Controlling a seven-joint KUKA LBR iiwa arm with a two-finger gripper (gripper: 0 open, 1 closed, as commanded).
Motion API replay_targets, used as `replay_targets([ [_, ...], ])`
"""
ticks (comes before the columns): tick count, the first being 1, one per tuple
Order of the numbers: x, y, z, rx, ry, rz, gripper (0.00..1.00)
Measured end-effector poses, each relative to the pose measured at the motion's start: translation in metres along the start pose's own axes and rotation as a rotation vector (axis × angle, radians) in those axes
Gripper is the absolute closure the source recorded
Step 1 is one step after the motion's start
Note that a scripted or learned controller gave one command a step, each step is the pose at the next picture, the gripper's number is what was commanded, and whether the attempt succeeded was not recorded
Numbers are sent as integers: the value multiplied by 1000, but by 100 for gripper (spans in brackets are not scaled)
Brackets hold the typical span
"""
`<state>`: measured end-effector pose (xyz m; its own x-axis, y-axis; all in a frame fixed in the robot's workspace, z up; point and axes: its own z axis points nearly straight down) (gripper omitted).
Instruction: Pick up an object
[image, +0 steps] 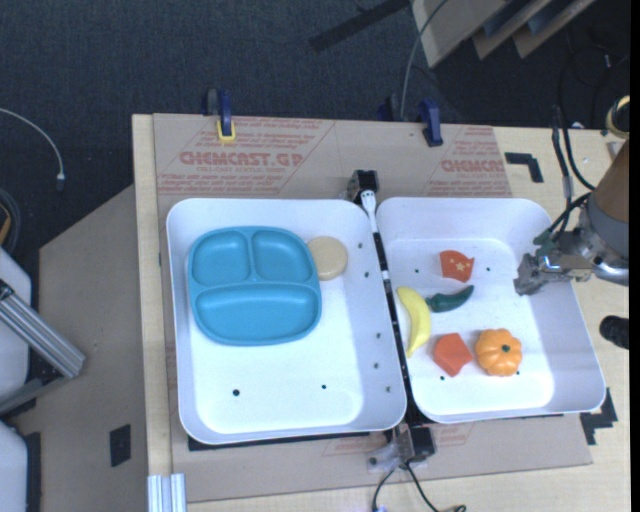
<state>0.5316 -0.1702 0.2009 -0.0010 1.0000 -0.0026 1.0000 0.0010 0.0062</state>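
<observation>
Claw (535, 272) sits over the right bin (570, 350), near its right wall, above the bin floor. Can't tell if claw is apart or together, too small and blurred. Nothing seen between it.

Landmark: yellow banana (415, 318), at the right bin's left wall. Dark green pepper (449, 298) just right of the banana, touching or nearly so. Red piece with a star mark (456, 265) up-right of the banana. Red-orange block (451, 353) down-right of the banana. Orange pumpkin (498, 352) further right, just beside the block. All lie on the bin floor, apart from the claw.

Left of the banana, in the left bin (280, 400): blue divided plate (255, 285), beige round disc (328, 257) touching its right edge.
</observation>
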Motion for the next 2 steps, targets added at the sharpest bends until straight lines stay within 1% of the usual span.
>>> replay_targets([
  [1,-1,2,-46,-1,0,0,100],
  [2,52,7,-33,7,6,-4,100],
])
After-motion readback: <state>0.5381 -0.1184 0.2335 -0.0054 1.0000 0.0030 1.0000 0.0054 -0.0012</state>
